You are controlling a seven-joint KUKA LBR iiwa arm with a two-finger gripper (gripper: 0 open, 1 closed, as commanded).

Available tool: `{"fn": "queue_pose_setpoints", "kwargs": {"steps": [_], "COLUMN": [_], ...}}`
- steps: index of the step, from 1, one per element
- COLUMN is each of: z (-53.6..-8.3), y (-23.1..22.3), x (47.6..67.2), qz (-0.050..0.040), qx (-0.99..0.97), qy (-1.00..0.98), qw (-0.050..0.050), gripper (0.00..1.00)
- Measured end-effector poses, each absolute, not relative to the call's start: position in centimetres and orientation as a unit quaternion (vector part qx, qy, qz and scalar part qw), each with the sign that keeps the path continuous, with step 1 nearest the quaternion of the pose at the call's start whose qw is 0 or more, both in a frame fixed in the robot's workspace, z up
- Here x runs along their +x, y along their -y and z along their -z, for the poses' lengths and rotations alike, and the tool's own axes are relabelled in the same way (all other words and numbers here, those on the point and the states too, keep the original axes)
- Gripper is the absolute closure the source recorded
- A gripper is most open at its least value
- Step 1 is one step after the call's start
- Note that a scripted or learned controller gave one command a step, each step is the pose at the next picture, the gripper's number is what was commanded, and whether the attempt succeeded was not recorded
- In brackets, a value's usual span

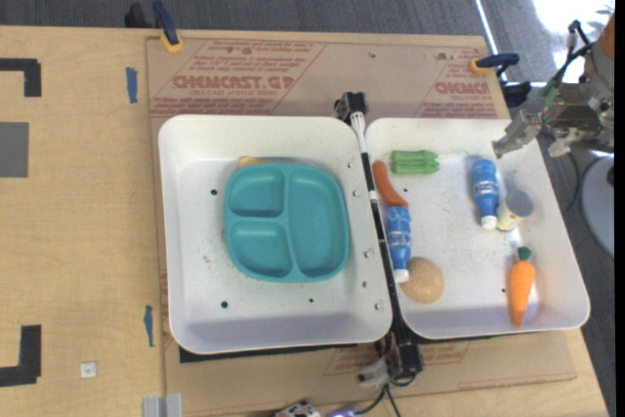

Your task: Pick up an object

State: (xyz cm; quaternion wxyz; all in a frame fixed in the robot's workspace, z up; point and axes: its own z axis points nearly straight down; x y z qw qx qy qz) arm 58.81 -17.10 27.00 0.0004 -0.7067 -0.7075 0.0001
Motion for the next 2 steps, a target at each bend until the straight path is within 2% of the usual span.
{"fn": "queue_pose_setpoints", "kwargs": {"steps": [1,2], "z": [-15.4,-12.3], "y": [16.6,17.2], "x": [57.7,58.2], "qz": [-0.0007,0.0006], "qx": [-0.775,-0.692], "qy": [0.632,0.722], "qw": [0.001,-0.001], "gripper": [0.0,0.0]}}
